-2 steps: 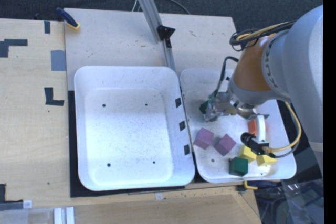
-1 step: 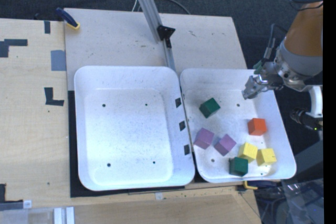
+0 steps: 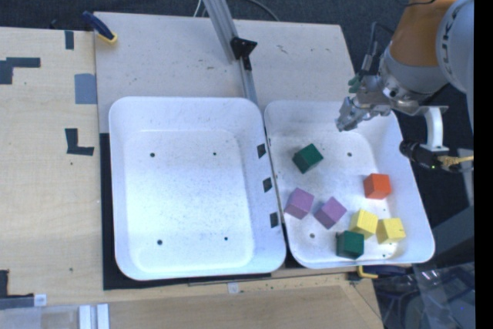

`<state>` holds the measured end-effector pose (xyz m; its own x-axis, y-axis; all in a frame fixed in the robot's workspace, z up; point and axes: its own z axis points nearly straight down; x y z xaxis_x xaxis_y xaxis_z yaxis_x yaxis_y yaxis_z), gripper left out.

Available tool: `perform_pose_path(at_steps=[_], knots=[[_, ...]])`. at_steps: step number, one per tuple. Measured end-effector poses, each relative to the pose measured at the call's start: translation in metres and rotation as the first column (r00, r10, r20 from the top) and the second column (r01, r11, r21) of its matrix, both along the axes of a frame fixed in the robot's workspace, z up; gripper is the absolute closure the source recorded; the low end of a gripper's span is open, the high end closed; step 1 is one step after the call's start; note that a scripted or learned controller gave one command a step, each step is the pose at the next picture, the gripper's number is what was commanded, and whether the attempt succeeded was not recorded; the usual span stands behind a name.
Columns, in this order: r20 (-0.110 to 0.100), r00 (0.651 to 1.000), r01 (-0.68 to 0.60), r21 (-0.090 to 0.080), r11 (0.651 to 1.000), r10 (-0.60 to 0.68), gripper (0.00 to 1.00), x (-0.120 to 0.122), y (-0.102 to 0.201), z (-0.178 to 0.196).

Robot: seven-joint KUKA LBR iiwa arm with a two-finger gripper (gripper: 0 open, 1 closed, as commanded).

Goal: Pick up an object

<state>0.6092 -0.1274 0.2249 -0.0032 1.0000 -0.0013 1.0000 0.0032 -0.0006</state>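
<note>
Nearest the camera, at the front of the right bin [image 3: 408, 189], sit a dark green cube [image 3: 350, 243] and two yellow cubes [image 3: 366, 222], [image 3: 391, 229], the yellow pair almost touching. Just behind them lie two purple cubes [image 3: 300, 203], [image 3: 332, 211] near each other, and an orange cube [image 3: 377, 185] toward the right wall. Farther back a second green cube [image 3: 308, 157] stands alone, well apart from the rest. The left bin [image 3: 123, 119] lies alongside on the counter [image 3: 169, 50]. At the far end of the right bin, the pincer [image 3: 348, 119] hangs over the back right corner, with no cube beneath it or between its fingers; whether it is released or clenched cannot be told at this angle. Judgement: the step in hand is the approach. The lone green cube is the best target, being nearest the pincer with free space on all sides; the pincer should centre over it, align to its flat faces, then descend. The crowded front cluster risks a fouled grasp. No brand, label or legible writing is visible.
</note>
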Motion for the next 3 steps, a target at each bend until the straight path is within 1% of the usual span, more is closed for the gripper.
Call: perform_pose_path(at_steps=[1,2,3], knots=[[0.000,1.000,0.002,-0.001,1.000,-0.002,0.00,-0.002,-0.001,0.002],[-0.008,1.000,0.001,0.002,1.000,-0.001,0.00,0.017,0.029,-0.135],[-0.005,1.000,0.004,0.001,1.000,-0.004,0.00,-0.023,0.036,-0.134]])
